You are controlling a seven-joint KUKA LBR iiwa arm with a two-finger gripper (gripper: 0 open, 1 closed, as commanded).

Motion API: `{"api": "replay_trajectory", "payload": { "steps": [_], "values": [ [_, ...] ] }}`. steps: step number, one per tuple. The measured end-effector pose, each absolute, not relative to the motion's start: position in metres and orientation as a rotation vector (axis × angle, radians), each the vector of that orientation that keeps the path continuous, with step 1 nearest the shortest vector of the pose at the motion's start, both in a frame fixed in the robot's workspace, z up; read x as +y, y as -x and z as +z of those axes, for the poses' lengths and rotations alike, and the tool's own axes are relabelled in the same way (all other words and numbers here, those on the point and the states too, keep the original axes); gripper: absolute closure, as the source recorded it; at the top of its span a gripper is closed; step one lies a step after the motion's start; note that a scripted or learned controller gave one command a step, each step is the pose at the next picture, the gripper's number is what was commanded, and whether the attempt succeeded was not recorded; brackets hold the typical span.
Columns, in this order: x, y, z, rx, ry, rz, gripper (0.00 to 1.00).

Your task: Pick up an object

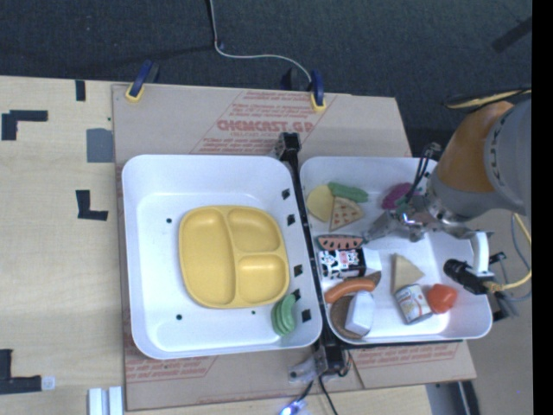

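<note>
The right bin holds several toy foods. At its back lie a yellow round piece, a green pickle, a pizza slice and a purple piece. Nearer the front are a watermelon slice, a black-and-white carton, a sausage, a brown cup, a cheese wedge, a small can and a red tomato. My gripper hangs low over the middle of this bin, just right of the pizza slice and below the purple piece.
The left bin holds a yellow divided plate and a green toy in its front right corner. A black divider runs between the bins. The grey arm with its orange band covers the right bin's far right side.
</note>
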State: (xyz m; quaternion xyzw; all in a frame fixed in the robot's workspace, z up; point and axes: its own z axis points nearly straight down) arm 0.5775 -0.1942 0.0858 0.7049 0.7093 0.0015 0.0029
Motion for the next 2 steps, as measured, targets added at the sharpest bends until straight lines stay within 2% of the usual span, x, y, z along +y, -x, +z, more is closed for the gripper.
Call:
{"api": "replay_trajectory", "payload": {
  "steps": [1,2],
  "values": [
    [-0.224,-0.645,0.085,2.222,-2.215,0.001,0.0],
    [-0.224,-0.643,0.096,2.223,-2.214,-0.004,1.0]
  ]
}}
